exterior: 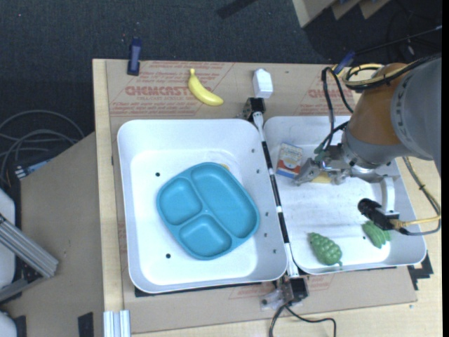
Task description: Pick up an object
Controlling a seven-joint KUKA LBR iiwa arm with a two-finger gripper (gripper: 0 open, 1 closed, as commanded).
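Grey gripper [313,173] sits low in my right bin [351,255] beside a small carton [290,158]; grip state unreadable.

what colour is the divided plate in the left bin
Light blue all over; the divided plate with three compartments shows clearly in the camera view, lying in the left bin.

Two shallow white bins sit side by side, the left bin [133,146] and the right bin [337,258]. There is one blue divided plate [205,210], one yellow banana [203,90], one small carton [290,159] and two green items, a bumpy one [325,248] and a darker one [377,234].
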